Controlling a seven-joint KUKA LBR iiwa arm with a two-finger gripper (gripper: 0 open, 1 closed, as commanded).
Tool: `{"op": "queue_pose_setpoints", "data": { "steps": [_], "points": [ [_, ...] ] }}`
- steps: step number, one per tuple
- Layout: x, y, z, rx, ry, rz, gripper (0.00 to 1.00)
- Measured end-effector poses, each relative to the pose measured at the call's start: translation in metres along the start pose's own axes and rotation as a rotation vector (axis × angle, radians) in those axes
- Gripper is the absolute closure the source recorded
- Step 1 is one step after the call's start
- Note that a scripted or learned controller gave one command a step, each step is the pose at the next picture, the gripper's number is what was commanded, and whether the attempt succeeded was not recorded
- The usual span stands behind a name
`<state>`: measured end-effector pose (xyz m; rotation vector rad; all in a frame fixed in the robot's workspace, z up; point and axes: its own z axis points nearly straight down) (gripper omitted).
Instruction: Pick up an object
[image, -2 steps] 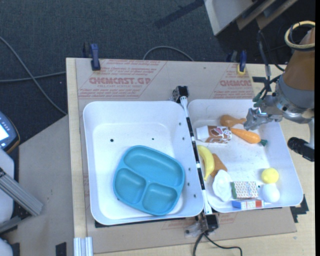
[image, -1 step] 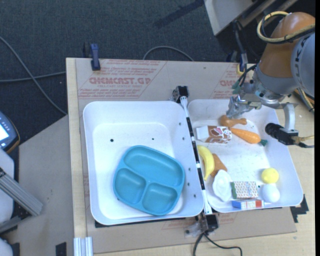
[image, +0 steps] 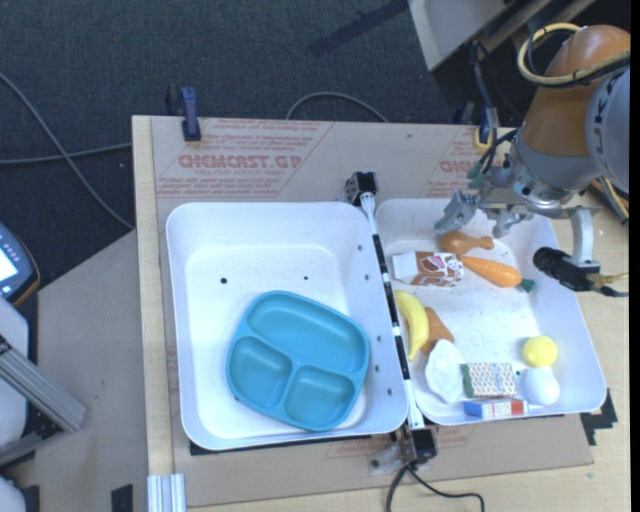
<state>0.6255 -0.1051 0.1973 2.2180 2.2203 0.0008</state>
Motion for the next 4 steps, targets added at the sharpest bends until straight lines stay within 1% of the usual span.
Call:
{"op": "queue_pose_setpoints", "data": {
  "steps": [1, 2, 3, 4],
  "points": [
    [0.013, 0.009, 0.088, -0.009, 0.002, 0.0, 0.0],
    [0.007, 0.034, 0.105, 0.031, 0.015, 0.01, 0.0],
    [0.009, -0.012, 0.113, 0.009, 0.003, 0.003, 0.0],
    [-0.004, -0.062, 0.113, 0.008, 0.003, 0.004, 0.0]
  ]
}}
